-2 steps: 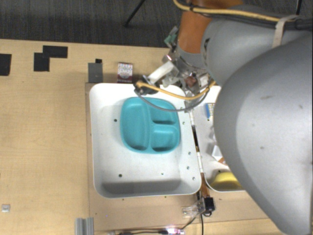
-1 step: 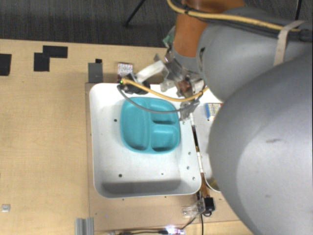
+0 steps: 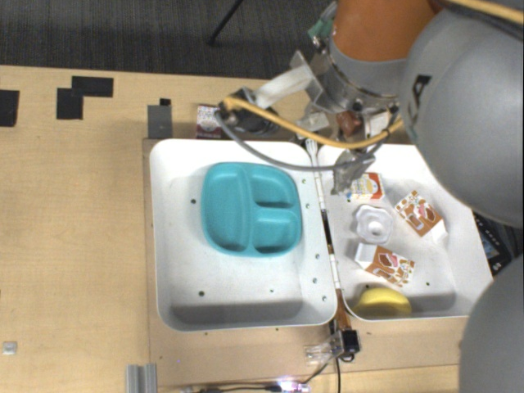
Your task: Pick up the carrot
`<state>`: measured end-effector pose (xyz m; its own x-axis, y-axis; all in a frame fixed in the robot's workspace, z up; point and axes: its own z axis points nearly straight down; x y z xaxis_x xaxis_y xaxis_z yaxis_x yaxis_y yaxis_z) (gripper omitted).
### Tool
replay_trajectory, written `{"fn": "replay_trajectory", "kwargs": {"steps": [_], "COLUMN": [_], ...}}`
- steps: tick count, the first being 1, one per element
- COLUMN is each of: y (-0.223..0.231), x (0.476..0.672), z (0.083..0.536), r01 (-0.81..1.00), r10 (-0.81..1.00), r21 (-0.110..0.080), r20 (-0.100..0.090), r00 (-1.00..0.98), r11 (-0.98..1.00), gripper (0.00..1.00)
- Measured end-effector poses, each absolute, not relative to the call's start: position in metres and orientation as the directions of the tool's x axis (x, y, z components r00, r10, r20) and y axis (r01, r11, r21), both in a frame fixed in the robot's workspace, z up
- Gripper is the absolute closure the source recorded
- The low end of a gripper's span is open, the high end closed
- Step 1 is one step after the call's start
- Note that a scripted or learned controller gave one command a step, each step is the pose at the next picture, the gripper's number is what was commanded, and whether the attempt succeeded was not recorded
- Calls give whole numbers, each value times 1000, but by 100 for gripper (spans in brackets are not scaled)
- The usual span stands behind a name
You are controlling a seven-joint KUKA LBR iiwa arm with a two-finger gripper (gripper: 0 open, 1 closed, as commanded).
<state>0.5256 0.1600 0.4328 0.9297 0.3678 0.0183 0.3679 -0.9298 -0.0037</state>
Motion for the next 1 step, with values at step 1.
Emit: {"fn": "replay_trajectory", "kwargs": {"steps": [1], "y": [192], "x": [525], "z": [328], "r01": [307], "r10": [307], "r21": [1], "r20": [-8], "r00": [952], "r11": [-952], "gripper": [0]}}
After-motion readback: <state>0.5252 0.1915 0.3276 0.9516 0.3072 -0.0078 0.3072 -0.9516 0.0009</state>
